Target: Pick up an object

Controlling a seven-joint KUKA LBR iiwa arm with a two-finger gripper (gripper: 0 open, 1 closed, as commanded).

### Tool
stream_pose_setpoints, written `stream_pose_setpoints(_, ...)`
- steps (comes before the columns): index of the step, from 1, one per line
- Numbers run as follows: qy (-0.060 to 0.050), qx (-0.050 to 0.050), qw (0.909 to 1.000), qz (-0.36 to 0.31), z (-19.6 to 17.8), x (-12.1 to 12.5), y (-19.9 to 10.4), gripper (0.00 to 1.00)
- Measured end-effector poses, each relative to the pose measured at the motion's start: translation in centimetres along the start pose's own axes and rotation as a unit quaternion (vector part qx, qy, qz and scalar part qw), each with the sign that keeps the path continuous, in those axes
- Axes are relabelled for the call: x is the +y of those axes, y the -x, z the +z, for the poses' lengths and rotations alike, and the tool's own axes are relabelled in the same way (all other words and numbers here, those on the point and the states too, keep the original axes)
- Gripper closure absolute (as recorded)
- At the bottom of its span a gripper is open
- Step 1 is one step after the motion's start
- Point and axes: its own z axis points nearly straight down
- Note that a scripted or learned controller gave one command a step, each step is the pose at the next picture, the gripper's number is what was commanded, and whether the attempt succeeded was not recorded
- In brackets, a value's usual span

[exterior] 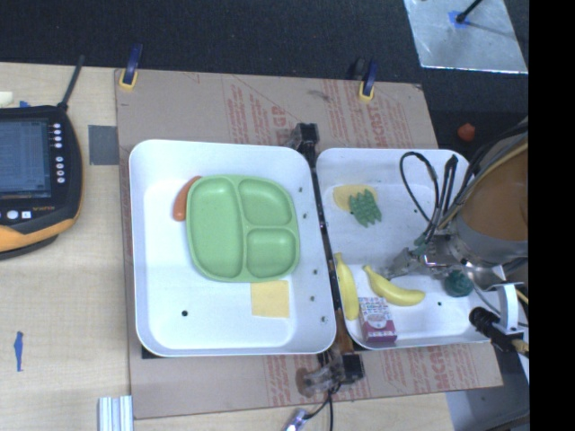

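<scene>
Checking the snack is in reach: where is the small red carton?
The small red carton lies in the right bin, at its near edge, just below the banana and beside a yellow piece along the bin's left wall.

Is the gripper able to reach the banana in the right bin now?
Probably yes. The gripper is low in the right bin, just above the banana, and nothing lies between them.

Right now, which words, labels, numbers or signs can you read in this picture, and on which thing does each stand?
None can be read.
Brown cardboard sheet under the bins: rows of red print, too blurred.
Small red and white carton: label too small.
Orange and grey handheld pendant with a screen: screen text too small.
</scene>
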Motion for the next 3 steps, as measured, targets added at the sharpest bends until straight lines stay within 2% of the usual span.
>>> stream_pose_setpoints(1, 0.002, -0.001, 1.0000, -0.001, -0.1, 2.0, -6.4, 0.00)
stream_pose_setpoints(2, 0.001, -0.001, 1.0000, 0.000, 0.0, -1.7, -5.4, 0.00)
stream_pose_setpoints(3, 0.002, -0.001, 1.0000, 0.000, -0.1, 4.3, -6.5, 0.00)
